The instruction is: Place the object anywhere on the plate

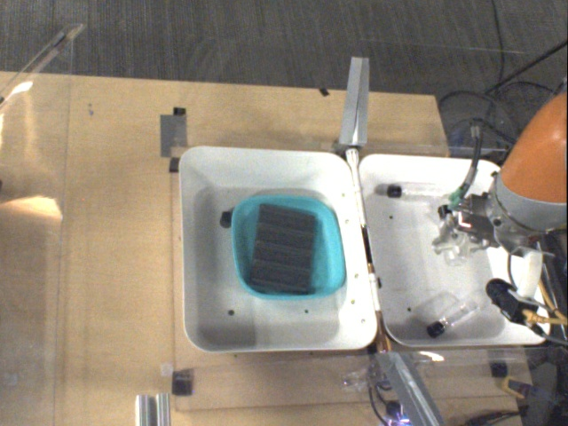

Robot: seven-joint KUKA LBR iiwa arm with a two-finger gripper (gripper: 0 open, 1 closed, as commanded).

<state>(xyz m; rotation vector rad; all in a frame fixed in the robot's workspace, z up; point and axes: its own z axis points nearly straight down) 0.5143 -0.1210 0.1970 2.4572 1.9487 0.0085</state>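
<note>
A turquoise plate [330, 254] lies in the middle of the left bin [200, 264]. A dark grey ribbed block [284, 245] rests flat on it, covering most of its centre. My gripper [450, 232] hangs over the right bin [399, 264], near that bin's right side and well apart from the plate. Nothing can be made out in its grasp. The orange band of the arm [541, 153] rises behind it at the right edge.
A clear vial with a black cap [397, 190] lies near the right bin's back wall. Another clear vial [448, 314] lies near its front wall. A small black item [226, 219] sits by the plate's left rim. Cables [510, 302] hang at the right.
</note>
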